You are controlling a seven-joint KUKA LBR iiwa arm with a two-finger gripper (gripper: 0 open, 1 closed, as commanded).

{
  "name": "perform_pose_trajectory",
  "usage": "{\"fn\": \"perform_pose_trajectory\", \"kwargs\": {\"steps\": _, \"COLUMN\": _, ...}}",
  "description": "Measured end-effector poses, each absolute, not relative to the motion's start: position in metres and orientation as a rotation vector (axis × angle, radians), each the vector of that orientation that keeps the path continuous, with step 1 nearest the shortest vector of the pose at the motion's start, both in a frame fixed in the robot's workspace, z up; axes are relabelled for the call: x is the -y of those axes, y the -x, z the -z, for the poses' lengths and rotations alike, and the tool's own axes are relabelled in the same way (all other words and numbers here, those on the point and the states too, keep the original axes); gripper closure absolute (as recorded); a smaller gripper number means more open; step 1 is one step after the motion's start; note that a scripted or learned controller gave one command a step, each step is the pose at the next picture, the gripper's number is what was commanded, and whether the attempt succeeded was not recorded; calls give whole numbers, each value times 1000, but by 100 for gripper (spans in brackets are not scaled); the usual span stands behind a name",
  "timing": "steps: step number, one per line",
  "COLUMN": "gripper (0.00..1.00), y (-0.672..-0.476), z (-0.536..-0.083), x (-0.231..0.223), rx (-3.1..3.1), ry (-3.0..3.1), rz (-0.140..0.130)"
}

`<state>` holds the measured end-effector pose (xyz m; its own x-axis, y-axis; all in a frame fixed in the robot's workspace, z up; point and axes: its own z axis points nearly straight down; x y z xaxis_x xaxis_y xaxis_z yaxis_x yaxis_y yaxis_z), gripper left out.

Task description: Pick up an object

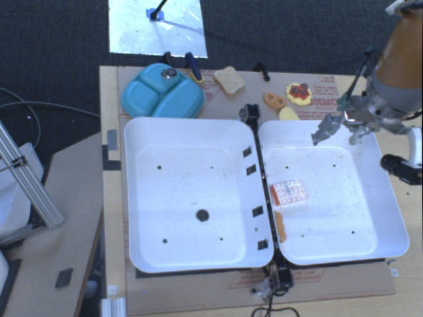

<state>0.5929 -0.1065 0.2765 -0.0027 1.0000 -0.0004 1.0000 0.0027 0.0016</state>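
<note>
In the right bin (370, 243), a small white block with a red pattern (289, 192) lies near the left wall. A thin orange piece (280, 226) rests just below it, against the divider. A small dark disc (202, 214) sits on the floor of the left bin (152, 177). My gripper (340, 132) hangs over the far edge of the right bin, well up and to the right of the patterned block. Its fingers (322, 129) are spread open with nothing between them.
Behind the bins on the bench lie a blue divided plate (162, 92), a toast slice (229, 80), a pretzel (273, 100), a small pizza toy (299, 93) and a yellow piece (288, 114). A shiny sheet (156, 17) lies further back.
</note>
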Motion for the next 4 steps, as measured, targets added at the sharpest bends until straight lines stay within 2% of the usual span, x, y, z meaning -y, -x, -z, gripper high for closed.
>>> {"fn": "perform_pose_trajectory", "kwargs": {"steps": 1, "gripper": 0, "y": -627, "z": -146, "x": 176, "rx": -2220, "ry": -2227, "rz": 7}}
{"fn": "perform_pose_trajectory", "kwargs": {"steps": 2, "gripper": 0, "y": -671, "z": -82, "x": 197, "rx": -2222, "ry": -2213, "rz": -5}}
{"fn": "perform_pose_trajectory", "kwargs": {"steps": 3, "gripper": 100, "y": -672, "z": -99, "x": 197, "rx": -2220, "ry": -2205, "rz": -9}}
{"fn": "perform_pose_trajectory", "kwargs": {"steps": 4, "gripper": 100, "y": -532, "z": -90, "x": 209, "rx": -2210, "ry": -2219, "rz": -10}}
